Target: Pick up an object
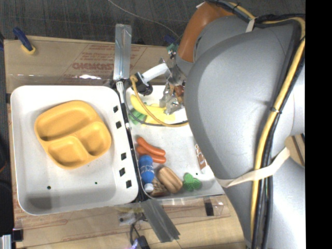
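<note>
Objects wait in the right bin while the hand hangs over its far end

Objects for picking lie in the right bin (179,131): a yellow banana-like piece (150,113) at the far end, then an orange sausage-shaped toy (151,149), a blue bottle (146,169), a brown bread-like toy (169,178) and a small green piece (191,181) toward the near end. The left bin (31,185) carries a yellow divided tray (72,134).

The grey arm (244,118) covers much of the right bin. Its hand (171,95) sits low over the yellow piece at the far end, amid cables and metal parts. Whether the hand is parted or closed cannot be told from this view, and nothing can be seen gripped in it.

The step in hand looks like the approach or the descent onto a target, most likely the yellow piece beneath the hand. No object appears lifted off the bin floor, so the pick is judged not yet done. The next move calls for settling squarely over one item, closing on it alone, and rising clear of the bin wall and the divider (122,51) between the bins.
</note>
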### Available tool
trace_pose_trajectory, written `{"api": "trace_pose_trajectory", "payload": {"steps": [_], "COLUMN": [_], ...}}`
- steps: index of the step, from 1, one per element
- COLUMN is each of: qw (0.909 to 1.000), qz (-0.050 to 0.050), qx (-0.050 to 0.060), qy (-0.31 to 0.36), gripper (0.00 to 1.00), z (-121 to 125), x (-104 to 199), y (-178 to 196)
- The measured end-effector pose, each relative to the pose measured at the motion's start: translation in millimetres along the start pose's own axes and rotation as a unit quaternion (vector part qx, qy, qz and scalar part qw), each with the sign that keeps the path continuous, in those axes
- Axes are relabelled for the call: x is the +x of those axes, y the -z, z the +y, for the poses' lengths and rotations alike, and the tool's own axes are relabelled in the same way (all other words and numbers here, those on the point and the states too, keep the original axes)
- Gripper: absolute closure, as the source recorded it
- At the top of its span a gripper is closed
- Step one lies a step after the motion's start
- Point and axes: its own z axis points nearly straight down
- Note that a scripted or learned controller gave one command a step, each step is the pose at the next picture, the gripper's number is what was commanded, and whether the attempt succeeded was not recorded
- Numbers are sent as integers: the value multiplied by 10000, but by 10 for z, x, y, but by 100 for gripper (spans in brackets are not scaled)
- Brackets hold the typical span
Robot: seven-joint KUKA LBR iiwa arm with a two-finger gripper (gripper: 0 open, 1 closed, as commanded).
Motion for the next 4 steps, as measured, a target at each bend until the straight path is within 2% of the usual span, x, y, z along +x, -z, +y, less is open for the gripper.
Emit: {"api": "trace_pose_trajectory", "payload": {"steps": [2,3,4], "qw": [10000,10000,10000], "qz": [-53,-51,-53], "qx": [14,3,16], "qy": [-19,-30,-9], "gripper": [100,100,100], "z": [-196,-283,-322], "x": [-71,-331,-1278], "y": [-42,-35,-33]}}
